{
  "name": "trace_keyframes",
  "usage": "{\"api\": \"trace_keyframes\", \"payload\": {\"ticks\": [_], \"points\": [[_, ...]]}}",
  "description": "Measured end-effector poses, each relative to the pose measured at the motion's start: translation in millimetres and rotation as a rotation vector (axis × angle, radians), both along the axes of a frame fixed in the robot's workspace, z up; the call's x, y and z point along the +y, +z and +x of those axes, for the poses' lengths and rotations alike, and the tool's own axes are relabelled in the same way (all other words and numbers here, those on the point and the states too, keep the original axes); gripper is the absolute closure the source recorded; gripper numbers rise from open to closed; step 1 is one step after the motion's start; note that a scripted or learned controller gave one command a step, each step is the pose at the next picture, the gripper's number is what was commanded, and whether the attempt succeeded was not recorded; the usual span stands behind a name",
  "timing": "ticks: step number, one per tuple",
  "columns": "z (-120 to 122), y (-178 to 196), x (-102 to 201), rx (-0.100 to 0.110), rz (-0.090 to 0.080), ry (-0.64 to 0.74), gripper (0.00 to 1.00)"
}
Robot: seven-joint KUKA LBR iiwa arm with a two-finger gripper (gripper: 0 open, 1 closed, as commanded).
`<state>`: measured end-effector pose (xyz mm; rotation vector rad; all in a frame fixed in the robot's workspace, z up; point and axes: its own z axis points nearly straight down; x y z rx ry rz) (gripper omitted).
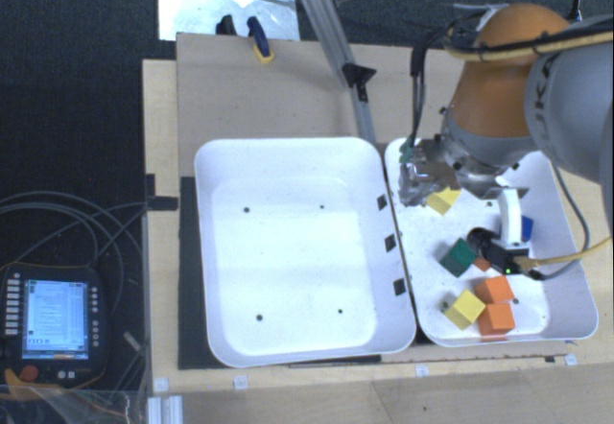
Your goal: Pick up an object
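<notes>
Seen from above: gripper [419, 184] low over the right bin [566, 317] at its upper-left corner, just beside a yellow block [443, 200] — possibly touching it, hard to tell. Cannot tell how the jaws stand. Farther down the bin — green block [458, 257], second yellow block [465, 308], two orange blocks [496, 305].

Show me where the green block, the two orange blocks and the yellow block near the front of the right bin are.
green block [458, 257], camera view, its top face
orange blocks [496, 305], camera view, where the pair meet
yellow block [465, 308], camera view, its top face
</notes>
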<state>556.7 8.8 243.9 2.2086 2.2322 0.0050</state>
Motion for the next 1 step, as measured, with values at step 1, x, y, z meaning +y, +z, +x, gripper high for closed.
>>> {"api": "trace_keyframes", "payload": {"ticks": [1], "points": [[11.7,3.2,42.2,0.000,0.001,-0.001,1.00]]}}
